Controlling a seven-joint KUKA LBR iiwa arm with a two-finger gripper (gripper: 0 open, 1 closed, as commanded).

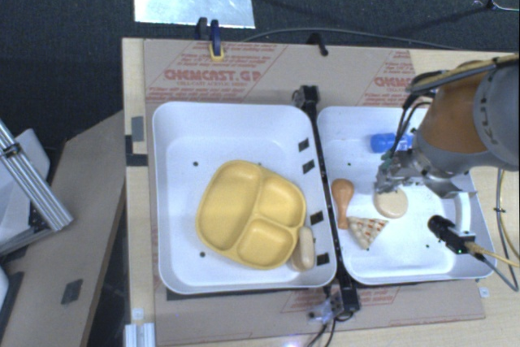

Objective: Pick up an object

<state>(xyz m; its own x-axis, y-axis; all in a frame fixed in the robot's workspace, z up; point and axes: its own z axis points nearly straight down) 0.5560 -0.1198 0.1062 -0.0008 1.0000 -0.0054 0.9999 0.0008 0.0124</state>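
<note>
The right bin (410, 275) holds several small items. A blue object (383, 142) lies at the back, partly hidden by the arm. A tan spoon-shaped piece (342, 199) rests near the bin's left wall, with a triangular pizza-like wedge (367, 232) in front of it. A round beige disc (392, 206) sits in the middle. My gripper (389, 180) reaches in from the right and hangs directly over the back edge of the disc, low in the bin. Nothing visibly sits in its grasp.
The left bin (203, 134) carries a yellow divided plate (250, 214) with a beige oblong piece (305, 248) against its front right edge. A black divider runs between the bins. The arm's grey and orange body covers the right bin's right side.
</note>
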